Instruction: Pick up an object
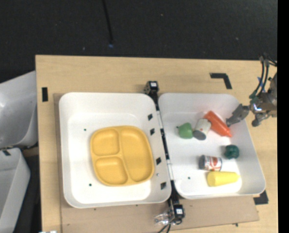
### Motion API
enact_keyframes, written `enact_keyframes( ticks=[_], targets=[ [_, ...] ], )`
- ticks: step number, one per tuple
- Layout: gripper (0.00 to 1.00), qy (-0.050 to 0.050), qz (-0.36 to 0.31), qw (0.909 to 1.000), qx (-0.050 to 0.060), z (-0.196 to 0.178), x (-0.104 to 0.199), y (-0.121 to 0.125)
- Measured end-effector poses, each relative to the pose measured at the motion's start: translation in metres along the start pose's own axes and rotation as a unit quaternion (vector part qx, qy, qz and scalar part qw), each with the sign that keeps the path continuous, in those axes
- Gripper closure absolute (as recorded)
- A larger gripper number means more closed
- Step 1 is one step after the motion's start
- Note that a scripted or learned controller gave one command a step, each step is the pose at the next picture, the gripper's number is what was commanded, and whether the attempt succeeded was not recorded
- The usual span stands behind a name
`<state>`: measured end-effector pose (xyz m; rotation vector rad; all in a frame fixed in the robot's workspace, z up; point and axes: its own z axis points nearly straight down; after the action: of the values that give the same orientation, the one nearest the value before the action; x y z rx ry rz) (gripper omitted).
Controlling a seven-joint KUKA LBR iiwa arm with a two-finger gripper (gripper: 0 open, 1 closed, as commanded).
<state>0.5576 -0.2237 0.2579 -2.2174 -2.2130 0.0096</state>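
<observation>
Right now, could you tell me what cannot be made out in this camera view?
- Gripper: small and blurred at the right bin's edge; finger state unreadable.
- Arm: cut off by the right frame edge.
- Small can: label too small to read.
- Grey item beside the orange object: too blurred to identify.

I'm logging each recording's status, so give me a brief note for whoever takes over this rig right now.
Claw: at the right bin's right edge, holding nothing; finger state unclear.
Right bin holds: orange piece, grey-white cylinder, green piece, dark green ball, small can, yellow piece.
Left bin holds a yellow divided plate.
Done: nothing lifted.
Left: pick one object; the orange piece lies nearest the claw.
</observation>
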Motion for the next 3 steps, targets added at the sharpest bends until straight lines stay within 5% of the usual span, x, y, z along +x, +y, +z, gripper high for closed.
enact_keyframes(
  ticks=[1, 3],
  targets=[
    [0.00, -0.001, -0.001, 1.0000, -0.006, -0.007, 0.001, 0.002],
    [0.00, -0.002, 0.000, 1.0000, -0.004, 0.081, 0.000, -0.006]
  ],
)
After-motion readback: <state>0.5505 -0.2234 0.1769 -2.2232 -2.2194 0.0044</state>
